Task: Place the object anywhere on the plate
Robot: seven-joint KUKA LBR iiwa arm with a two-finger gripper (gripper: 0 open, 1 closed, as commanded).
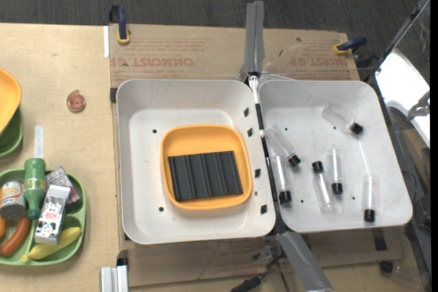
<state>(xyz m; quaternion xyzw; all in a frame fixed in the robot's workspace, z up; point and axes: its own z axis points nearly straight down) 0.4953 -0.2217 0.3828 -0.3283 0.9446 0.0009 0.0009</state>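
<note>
Green tray (75, 241): one, at the near left on the wooden bench top, crowded with toy food. I count one green bottle (33, 187), one small can (11, 195), one white carton (49, 218), one red sausage (14, 236) and one yellow banana (51, 247).
Right bin (393, 212): one shallow white bin, touching the left bin along the middle seam.
Tubes (369, 196): six clear tubes with black caps, all lying flat and scattered across the floor of the right bin. Five are in its near and middle part and one lies alone towards the far wall.
Left bin (137, 215): one shallow white bin, holding the plate.
Plate (176, 140): one, orange-yellow and square with rounded corners, in the middle of the left bin.
Object (204, 175): one dark grey, flat, rectangular slab, ribbed with grooves running near to far. It lies flat on the plate, inside the rim and towards the plate's near side.
Pink disc (76, 101): one small round piece, on the wood left of the bins.
Bowls (8, 113): an orange one stacked on a green one, cut off by the left edge.
Cardboard (185, 55): one printed sheet under both bins.
Clamps (120, 25): two, at the far corners of the cardboard.
</note>
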